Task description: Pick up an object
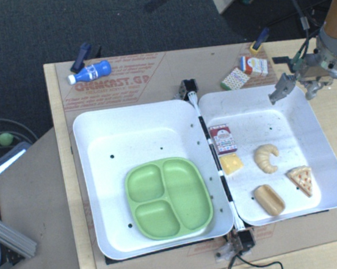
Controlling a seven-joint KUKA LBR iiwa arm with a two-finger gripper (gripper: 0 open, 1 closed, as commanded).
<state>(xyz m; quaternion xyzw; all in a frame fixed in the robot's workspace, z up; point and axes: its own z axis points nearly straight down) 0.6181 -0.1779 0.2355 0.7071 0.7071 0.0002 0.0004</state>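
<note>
Right white bin (317, 142), pale curved croissant (267, 157), claw (293, 85) spread open, holding nothing

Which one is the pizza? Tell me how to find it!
Look in the right bin, the one with the food toys, not the one holding the green tray. Go to its near right corner, just right of the hot dog bun and below the croissant. The pizza is the only flat triangle, tan crust with red spots.
</note>
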